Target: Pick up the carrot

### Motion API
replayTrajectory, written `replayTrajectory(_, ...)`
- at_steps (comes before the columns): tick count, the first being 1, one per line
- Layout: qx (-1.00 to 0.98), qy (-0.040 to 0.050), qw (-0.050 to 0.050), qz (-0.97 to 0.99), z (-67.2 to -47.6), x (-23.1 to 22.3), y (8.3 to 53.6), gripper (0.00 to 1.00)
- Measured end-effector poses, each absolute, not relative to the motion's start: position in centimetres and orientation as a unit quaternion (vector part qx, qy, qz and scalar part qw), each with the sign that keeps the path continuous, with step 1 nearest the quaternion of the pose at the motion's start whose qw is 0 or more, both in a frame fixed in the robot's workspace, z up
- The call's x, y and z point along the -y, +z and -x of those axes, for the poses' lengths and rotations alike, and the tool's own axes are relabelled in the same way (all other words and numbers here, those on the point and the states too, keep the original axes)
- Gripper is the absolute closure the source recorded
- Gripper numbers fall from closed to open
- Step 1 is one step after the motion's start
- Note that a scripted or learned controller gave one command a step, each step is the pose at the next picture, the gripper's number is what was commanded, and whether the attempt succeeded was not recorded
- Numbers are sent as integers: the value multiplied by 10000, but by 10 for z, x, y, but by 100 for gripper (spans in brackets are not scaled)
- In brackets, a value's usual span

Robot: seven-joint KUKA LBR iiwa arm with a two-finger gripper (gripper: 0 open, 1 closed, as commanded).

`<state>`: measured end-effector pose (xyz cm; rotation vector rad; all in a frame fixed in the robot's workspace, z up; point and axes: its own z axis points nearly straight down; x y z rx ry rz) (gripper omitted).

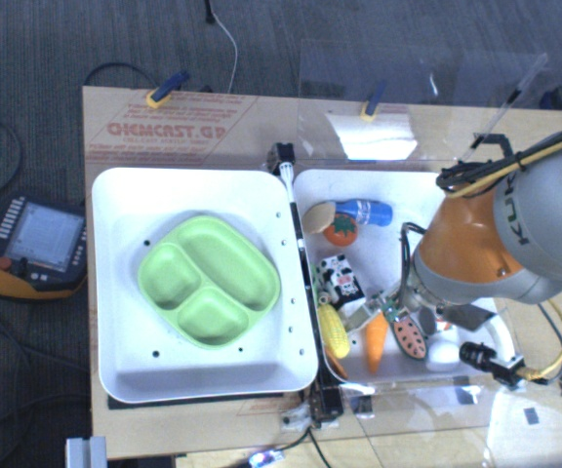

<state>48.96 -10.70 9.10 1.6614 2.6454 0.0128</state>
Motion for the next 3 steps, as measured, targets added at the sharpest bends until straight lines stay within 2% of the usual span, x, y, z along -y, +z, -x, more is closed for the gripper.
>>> replayTrajectory(1, -7511, 53, 95, -6601, -490, 102, 91, 0)
replayTrajectory(2, -7507, 46, 93, -6606, -490, 103, 101, 100)
replayTrajectory(3, -6434, -20, -3, -7655, -483, 62, 200, 100)
